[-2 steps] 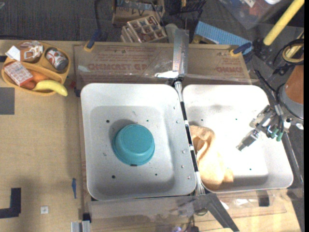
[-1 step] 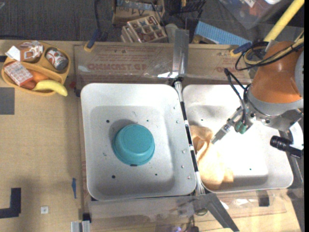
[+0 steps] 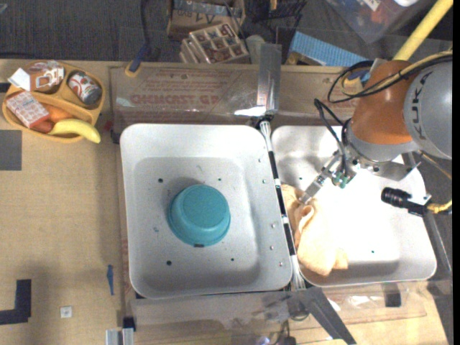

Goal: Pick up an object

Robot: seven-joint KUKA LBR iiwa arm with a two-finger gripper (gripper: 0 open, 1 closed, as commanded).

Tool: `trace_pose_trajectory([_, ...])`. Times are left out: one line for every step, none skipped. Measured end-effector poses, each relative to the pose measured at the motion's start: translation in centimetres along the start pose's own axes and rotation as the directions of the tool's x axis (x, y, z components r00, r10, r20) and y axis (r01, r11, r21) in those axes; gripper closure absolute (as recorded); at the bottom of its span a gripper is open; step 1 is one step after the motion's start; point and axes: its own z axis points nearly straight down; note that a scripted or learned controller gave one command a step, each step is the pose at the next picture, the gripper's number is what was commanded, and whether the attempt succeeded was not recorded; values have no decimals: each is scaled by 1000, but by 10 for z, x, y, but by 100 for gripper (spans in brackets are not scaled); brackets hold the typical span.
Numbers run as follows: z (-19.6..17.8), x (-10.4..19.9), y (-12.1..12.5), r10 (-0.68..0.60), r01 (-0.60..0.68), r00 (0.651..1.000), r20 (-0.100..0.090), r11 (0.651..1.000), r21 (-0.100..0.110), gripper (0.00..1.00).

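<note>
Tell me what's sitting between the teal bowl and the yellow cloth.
In the camera view, the adjoining bin walls run between the teal bowl and the yellow cloth, along with bare white floor of the left bin. No other object lies there.

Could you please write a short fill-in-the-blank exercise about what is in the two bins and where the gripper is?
1. The teal bowl lies upside down in the ____ bin of the camera view.
2. The cloth in the other bin is pale ____ in colour.
3. The gripper is lowered over the ____, near that bin's left wall.
4. Outside the bins, the tray at the upper left has a ____ on its front edge.

Missing words: left; yellow; cloth; banana
</note>
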Motion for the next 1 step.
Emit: trace_pose_trajectory([5,-50,17,176,-176,984,3,984,-3,0])
